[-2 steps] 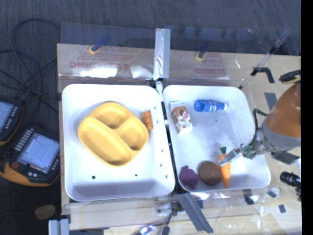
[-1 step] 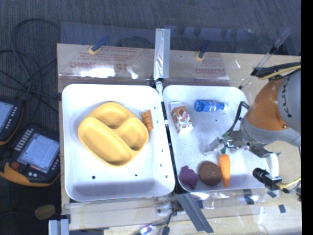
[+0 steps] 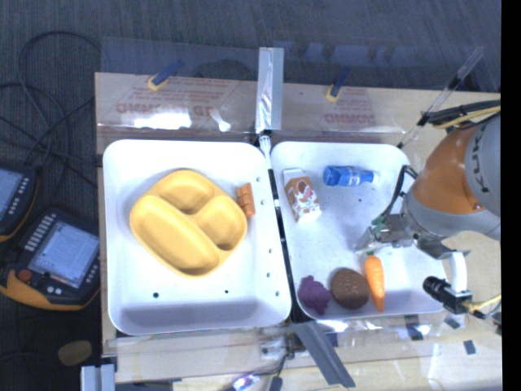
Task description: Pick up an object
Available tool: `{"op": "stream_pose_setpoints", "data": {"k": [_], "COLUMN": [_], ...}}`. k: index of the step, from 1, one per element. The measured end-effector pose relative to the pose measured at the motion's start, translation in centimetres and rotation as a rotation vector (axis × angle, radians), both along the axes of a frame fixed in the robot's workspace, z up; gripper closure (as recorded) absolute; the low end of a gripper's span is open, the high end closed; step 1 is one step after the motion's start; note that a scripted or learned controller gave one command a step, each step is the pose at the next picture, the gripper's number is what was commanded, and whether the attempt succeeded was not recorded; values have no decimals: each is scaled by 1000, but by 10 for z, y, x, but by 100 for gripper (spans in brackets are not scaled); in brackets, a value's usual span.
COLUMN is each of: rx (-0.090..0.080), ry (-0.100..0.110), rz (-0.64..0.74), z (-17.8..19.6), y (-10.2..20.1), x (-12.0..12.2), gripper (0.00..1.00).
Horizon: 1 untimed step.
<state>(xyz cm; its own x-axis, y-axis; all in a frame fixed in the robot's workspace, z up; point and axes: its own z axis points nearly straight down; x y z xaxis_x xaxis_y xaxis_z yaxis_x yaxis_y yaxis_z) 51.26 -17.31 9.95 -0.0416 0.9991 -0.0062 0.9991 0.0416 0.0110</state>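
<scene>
My gripper [image 3: 376, 239] hangs low over the right bin [image 3: 342, 218], at its right side, directly above the top end of an orange carrot [image 3: 374, 279]. The carrot lies upright in the view near the bin's front edge. Left of it sit a brown round object [image 3: 349, 288] and a purple bunch of grapes [image 3: 314, 293]. A small printed carton [image 3: 302, 198] lies near the bin's left wall. Farther back lies a blue bottle [image 3: 348, 176] on its side. I see nothing held in the gripper.
The left bin [image 3: 146, 300] holds a large yellow lumpy object [image 3: 187, 220] and a small orange piece [image 3: 245, 199] by the divider. The arm's orange band [image 3: 448, 173] overhangs the right bin's right wall. A teach pendant [image 3: 49, 255] and cables lie on the floor at left.
</scene>
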Motion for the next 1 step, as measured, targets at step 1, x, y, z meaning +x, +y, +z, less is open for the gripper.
{"op": "stream_pose_setpoints", "data": {"k": [1], "rx": [4], "ry": [13], "rz": [-297], "z": [110], "y": [31], "x": [-6], "gripper": [100]}}
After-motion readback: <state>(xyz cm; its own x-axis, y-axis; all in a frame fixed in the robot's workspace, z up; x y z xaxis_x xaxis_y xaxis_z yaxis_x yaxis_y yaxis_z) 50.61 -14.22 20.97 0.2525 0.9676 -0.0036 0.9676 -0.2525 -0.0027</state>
